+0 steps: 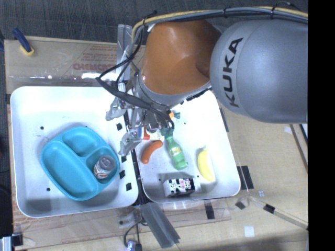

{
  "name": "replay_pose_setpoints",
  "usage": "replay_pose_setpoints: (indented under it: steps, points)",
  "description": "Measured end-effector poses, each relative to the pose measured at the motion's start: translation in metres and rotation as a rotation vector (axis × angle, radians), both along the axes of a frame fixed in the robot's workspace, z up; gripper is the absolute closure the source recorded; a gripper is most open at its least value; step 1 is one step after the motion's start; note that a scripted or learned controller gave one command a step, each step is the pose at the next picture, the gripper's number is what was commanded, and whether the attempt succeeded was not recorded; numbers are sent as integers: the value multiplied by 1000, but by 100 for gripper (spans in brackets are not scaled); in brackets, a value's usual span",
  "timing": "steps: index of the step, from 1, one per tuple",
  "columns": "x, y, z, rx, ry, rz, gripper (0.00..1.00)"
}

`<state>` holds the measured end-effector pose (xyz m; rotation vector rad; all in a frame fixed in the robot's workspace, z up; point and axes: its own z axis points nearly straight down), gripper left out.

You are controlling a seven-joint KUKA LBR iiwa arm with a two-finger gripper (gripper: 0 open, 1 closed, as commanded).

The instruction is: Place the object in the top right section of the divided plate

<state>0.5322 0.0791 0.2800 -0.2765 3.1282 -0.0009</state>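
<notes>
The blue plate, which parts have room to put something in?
On the divided plate, the big left section and the top section lie bare. The right section is taken by a can. The right bin is crowded: sausage, green bottle, banana and a small carton, with the tool above them.

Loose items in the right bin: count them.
4. Sausage near the left wall, green bottle mid-bin, banana to its right, black-and-white carton at the front. The arm may hide more.
</notes>
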Motion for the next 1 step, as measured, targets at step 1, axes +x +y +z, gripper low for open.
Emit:
replay_pose_setpoints:
  steps: [1]
  points:
    - [10, 18, 34, 0, -2, 32, 0]
